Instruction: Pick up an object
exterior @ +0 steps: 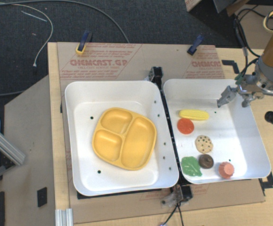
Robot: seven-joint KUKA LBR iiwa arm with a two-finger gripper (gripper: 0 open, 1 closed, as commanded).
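Camera view shows the gripper (234, 97) hanging open and holding nothing over the right bin (256, 135), so it should probably descend squarely over 1 toy, such as the nearby yellow corn (194, 115), before closing.

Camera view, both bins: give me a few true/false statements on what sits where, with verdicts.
1. The yellow divided tray lies in the left bin. True.
2. The yellow corn lies in the left bin. False: it lies in the right bin, above the red tomato.
3. The cookie sits between the red tomato and the brown donut. True.
4. The gripper holds the green leaf. False: the leaf lies at the right bin's near-left corner, far from the gripper.
5. The pink piece lies right of the brown donut. True.
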